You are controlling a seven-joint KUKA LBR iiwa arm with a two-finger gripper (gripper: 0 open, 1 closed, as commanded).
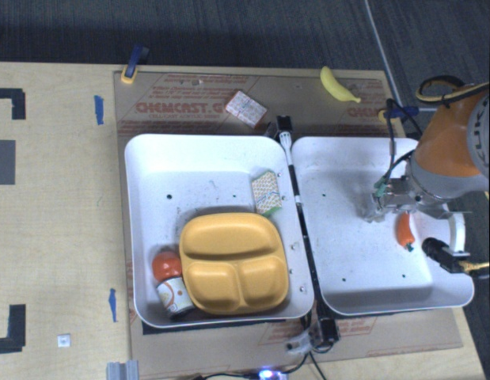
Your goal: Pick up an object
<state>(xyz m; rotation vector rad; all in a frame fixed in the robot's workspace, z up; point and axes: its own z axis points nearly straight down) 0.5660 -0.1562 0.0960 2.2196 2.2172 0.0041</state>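
Wooden bench (pixel 55 236), two white bins (pixel 142 212), banana (pixel 338 85), packet (pixel 245 108)

We count two white bins (pixel 142 161) on the table (pixel 55 212). In the left bin: one yellow divided tray (pixel 233 261), one patterned packet (pixel 265 191), one orange-topped can (pixel 170 282). The right bin holds one small orange object (pixel 404 229).

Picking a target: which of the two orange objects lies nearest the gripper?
The small orange object in the right bin, beside the gripper; the other sits in the left bin.
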